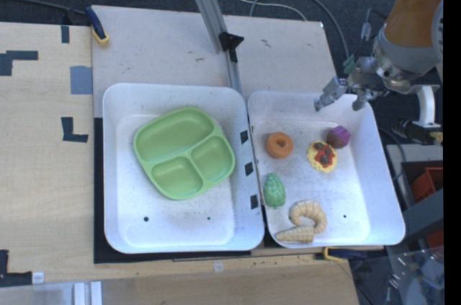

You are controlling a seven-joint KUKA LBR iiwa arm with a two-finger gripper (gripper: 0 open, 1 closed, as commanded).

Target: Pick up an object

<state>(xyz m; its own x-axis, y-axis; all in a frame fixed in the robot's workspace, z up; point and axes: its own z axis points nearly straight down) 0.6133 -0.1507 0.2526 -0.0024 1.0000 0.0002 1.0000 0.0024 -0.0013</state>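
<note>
- Purple toy (pixel 338 135) unlifted, resting at far right of right bin (pixel 374 220), just near of jaws (pixel 338 96).
- Jaws spread apart, empty, poised over bin's far edge.
- Left to do: descend, clench, raise.
- Nearby: yellow toy (pixel 323 156), orange doughnut (pixel 279 145).

Lighting's pretty even and soft, no harsh hotspots. Both white bins, left (pixel 115 174) and right (pixel 374 188), come out bright, close to washed out, so their speckles barely show. Shadows are faint, just a thin dark line under the green tray (pixel 184 152). Whole frame is a bit soft and grainy; the floor past the bench's (pixel 43 174) far edge goes dark.
</note>
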